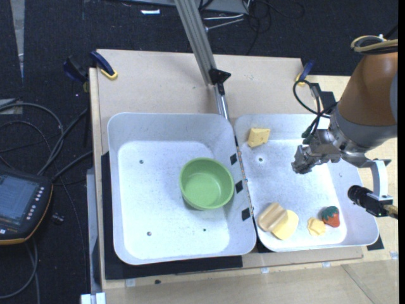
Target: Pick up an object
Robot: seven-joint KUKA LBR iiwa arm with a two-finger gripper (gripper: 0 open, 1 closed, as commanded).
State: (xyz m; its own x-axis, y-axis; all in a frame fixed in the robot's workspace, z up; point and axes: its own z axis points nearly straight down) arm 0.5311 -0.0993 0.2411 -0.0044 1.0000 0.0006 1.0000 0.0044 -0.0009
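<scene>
Fingers: mine, dark, hanging over the bare middle of the right bin; whether they are spread or pressed together I cannot tell, and nothing shows between them.
Arm: grey and orange, reaching in from the right.
Yellow wedge: near the right bin's far left corner, well apart from me.
Pale yellow block: at the near edge of the right bin.
Small yellow piece: just beside a red and green toy, near the right corner.
Green bowl: upright in the left bin.
Worktop: pale wood, bearing both bins.
</scene>
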